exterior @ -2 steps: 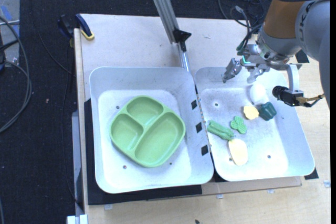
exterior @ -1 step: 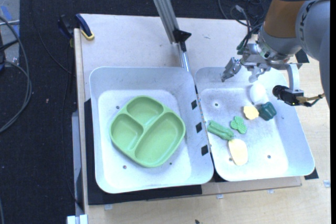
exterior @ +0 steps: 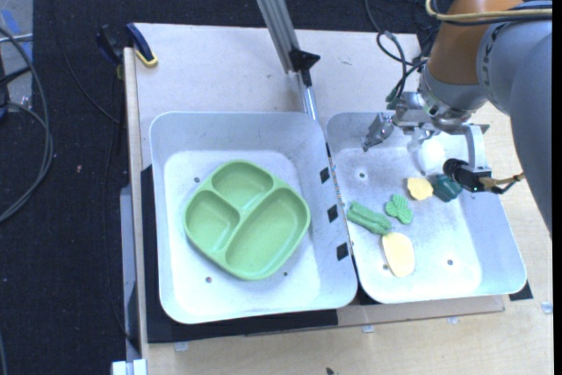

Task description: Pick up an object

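My gripper (exterior: 383, 133) hangs over the far part of the right bin (exterior: 492, 259), below the orange band of the arm. Nothing shows in its grasp. In that bin lie a small yellow piece (exterior: 420, 188), a dark teal object (exterior: 447, 188), a green floret-shaped toy (exterior: 400, 208), a long green pod (exterior: 368, 218) and a pale yellow oval (exterior: 399, 255). A white rounded item (exterior: 432, 155) sits just under the wrist. The toys lie in front of the gripper, apart from it.
The left bin (exterior: 167, 189) holds a green divided plate (exterior: 248, 218). A slanted metal pole (exterior: 274, 4) runs down to the ridge between the bins. Black cables trail near the wrist at the bench's back right.
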Robot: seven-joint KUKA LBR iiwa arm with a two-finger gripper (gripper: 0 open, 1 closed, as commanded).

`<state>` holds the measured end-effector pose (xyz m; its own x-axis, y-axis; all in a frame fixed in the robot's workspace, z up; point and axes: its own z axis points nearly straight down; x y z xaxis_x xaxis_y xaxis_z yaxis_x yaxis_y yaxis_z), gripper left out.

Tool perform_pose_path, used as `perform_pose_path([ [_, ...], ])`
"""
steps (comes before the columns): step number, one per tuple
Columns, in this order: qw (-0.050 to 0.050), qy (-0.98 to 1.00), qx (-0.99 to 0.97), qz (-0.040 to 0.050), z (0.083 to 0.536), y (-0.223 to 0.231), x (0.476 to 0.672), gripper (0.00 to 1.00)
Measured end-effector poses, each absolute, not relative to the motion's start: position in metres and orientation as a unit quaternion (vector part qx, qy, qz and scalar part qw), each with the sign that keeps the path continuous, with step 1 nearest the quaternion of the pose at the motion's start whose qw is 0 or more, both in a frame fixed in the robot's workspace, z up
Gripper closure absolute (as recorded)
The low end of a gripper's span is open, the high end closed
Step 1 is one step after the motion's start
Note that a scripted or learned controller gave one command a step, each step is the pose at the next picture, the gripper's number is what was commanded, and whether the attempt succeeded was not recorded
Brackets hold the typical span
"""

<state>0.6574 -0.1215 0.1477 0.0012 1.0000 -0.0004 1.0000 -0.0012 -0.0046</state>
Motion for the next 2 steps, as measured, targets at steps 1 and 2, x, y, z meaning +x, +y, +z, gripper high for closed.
perform_pose_path([
  [1, 0.002, -0.707, -0.707, 0.0017, 0.094, -0.121, 0.656, 0.0],
  [2, -0.002, -0.707, -0.707, -0.0005, 0.109, -0.121, 0.658, 1.0],
])
